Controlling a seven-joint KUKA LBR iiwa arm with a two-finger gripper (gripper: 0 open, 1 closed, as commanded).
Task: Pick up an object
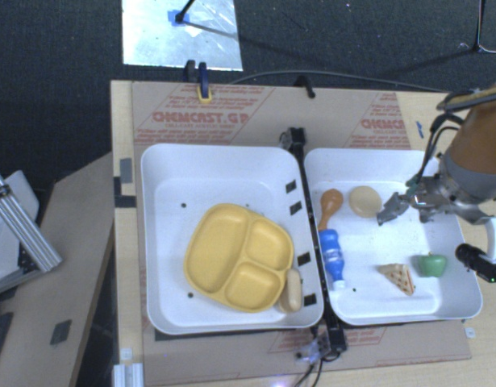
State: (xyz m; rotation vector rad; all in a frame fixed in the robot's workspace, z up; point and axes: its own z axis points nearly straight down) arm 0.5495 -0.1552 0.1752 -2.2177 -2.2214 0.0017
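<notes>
From the fixed camera above the bench, the gripper hung over the right bin, entering from three o'clock, its dark fingers spread and nothing between them. A round beige piece lay just beside the fingertips at about ten o'clock from them, with an orange drumstick-shaped toy beyond it toward nine o'clock, near the bin's inner wall. A blue and white bottle lay along that same wall at seven o'clock from the gripper. A tan wedge with dots sat at six o'clock, well apart from the fingers, and a green pepper-like item rested at five o'clock, partly under the arm's wrist hardware. In the left bin, at nine o'clock across the divider, a yellow compartment tray lay tilted, a small beige roll touching its five o'clock corner.
</notes>
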